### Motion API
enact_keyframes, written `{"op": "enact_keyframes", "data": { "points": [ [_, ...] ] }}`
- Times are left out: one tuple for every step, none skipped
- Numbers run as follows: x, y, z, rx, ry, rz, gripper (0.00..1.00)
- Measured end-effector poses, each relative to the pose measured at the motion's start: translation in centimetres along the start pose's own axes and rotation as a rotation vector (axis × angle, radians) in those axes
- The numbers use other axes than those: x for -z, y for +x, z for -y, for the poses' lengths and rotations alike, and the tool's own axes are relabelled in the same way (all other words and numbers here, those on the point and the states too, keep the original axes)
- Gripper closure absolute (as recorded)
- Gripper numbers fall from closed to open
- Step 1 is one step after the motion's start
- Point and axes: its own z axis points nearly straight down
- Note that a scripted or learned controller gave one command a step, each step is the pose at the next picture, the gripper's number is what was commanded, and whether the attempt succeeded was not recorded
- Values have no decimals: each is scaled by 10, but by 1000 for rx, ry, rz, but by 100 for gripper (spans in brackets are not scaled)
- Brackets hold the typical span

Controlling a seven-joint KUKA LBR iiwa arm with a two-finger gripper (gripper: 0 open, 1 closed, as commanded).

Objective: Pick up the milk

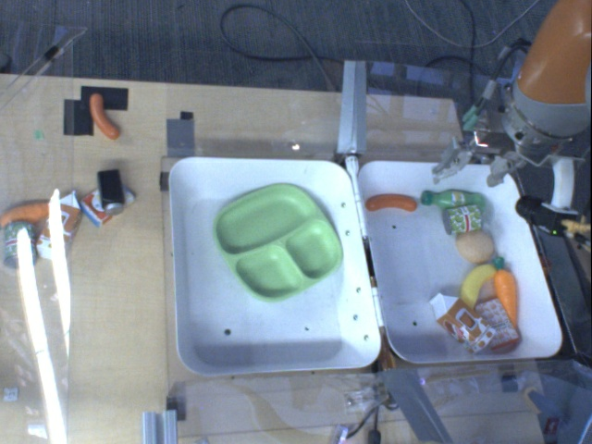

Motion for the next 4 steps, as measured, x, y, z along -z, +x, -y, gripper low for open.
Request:
{"op": "enact_keyframes", "data": {
  "points": [
    [-66,-26,90,10,4,0,0],
    [-162,-36,119,-97,-19,6,0],
    [-178,-57,123,-123,-9,1,0],
    [-167,-54,121,-118,-13,-2,100]
  ]
}}
